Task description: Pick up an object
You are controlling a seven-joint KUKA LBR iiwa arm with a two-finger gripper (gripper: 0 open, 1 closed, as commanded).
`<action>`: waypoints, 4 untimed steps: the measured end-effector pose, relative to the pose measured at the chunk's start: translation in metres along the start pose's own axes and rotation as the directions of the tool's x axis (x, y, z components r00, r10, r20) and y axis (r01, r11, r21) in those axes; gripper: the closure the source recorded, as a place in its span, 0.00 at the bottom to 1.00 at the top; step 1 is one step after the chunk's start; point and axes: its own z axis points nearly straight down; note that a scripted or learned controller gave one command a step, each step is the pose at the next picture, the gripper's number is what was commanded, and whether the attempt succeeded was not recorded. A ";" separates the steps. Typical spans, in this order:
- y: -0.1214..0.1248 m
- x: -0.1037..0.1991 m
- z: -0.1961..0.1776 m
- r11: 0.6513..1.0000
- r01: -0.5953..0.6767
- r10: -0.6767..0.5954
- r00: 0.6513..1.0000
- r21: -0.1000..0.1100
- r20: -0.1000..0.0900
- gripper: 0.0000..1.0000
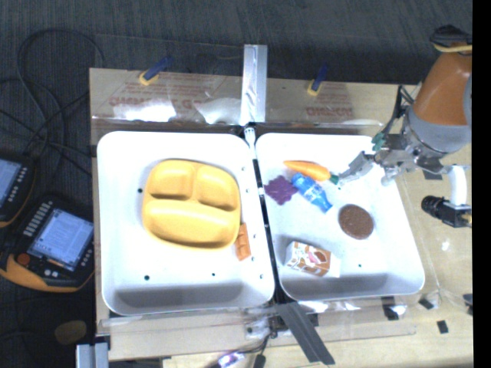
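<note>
The gripper [347, 173] hangs low over the right bin [399, 236], reaching in from the right edge, and from here I cannot tell how it is set. Nothing is visibly held in it. Its tip sits just beside the green end of an orange carrot [305, 168], which lies near the bin's upper left. Right below the carrot rests a small blue bottle [311, 191], and next to that a purple grape bunch [280, 190]. A brown round disc [356, 221] lies further toward the middle, and a small printed carton [312, 258] sits near the front. In the left bin [123, 282] a yellow sectioned tray [192, 202] lies upside down, an orange piece [242, 242] tucked against its right edge.
</note>
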 end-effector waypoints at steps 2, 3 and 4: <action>0.012 0.059 0.117 0.998 0.052 -0.052 0.999 -0.017 0.007 0.00; -0.018 0.072 0.116 1.000 -0.005 0.005 1.000 -0.014 0.004 0.00; -0.040 0.082 0.116 0.998 0.059 -0.058 0.998 -0.022 0.009 0.00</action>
